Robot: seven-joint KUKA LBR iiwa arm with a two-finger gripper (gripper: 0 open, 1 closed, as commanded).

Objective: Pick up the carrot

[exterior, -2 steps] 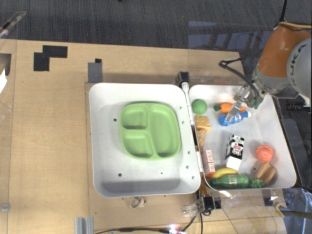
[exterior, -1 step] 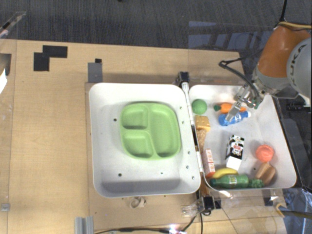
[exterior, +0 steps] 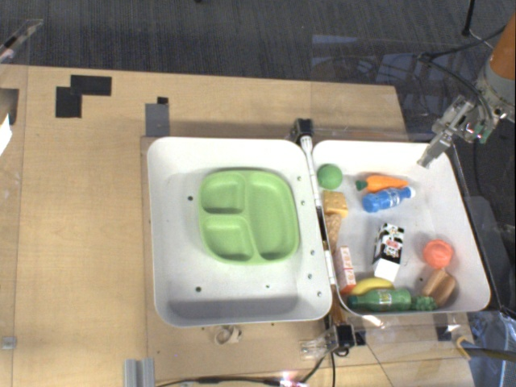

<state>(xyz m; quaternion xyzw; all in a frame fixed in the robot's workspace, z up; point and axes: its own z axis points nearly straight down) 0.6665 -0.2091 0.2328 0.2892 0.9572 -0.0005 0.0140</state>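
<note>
Camera view runs from the left bin [exterior: 161, 216], a shallow white tray with rounded corners, in which a pale green divided plate [exterior: 246, 214] of smooth moulded plastic is seen, its three compartments bare. Across the central divider the right bin [exterior: 463, 216] is crowded with toy groceries. A small green ball [exterior: 329, 175] is set near the upper left corner, with a tan, grainy block like a bread slice [exterior: 335, 205] just below it. The carrot [exterior: 382, 183], orange and tapered with a green tuft at its left end, is found lying flat near the top of the right bin, touching the blue bottle [exterior: 387, 197] just beneath it. Lower down a black-and-white milk carton [exterior: 390, 244] is seen, then a yellow banana [exterior: 372, 285] and a glossy green bottle [exterior: 391, 300] along the bottom wall, and a round orange-red fruit [exterior: 439, 253] above a brown rounded piece [exterior: 438, 285]. At the far right the gripper [exterior: 430, 156] is held at a slant above the bin's upper right corner, well apart from the carrot; whether it is spread or closed cannot be told, and nothing is seen held by it. By this the task is judged barely begun: approach, descent, closure and lift are all left to be done
</note>
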